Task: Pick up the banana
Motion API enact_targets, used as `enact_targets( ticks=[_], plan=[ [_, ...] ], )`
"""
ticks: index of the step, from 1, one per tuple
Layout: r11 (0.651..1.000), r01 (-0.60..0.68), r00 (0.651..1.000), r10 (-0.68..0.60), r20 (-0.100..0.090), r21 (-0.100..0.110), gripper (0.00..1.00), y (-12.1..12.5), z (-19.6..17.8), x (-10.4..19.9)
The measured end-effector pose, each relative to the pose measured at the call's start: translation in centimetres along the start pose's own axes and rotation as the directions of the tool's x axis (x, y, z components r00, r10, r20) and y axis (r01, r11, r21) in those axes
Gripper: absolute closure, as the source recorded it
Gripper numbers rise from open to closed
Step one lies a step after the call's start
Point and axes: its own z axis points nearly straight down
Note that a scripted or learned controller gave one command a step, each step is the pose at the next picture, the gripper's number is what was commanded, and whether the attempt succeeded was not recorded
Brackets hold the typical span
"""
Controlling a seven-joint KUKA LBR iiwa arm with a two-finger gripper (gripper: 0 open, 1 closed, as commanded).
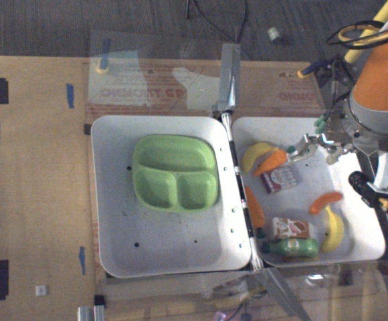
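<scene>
Green bottle (pixel 293 247) at right bin's (pixel 364 249) near edge, banana (pixel 334 231) just beside it, jaws (pixel 314 144) well apart above, grip state indiscernible.

The banana (pixel 334 230) was small, yellow and gently curved. It lay on its side, running roughly up and down the picture, well below the hand (pixel 314 146) and slightly to its right. Its upper tip sat just under an orange piece; nothing gripped it.
</scene>
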Motion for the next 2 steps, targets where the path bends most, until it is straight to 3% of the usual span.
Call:
enact_targets(
  ticks=[1,2],
  plan=[
    [0.996,-0.088,0.996,0.088,0.0,-0.001,0.0,-8.0,6.7,-4.8],
    [0.997,0.08,0.997,-0.08,0.002,-0.009,0.0,-8.4,13.8,-9.0]
  ],
)
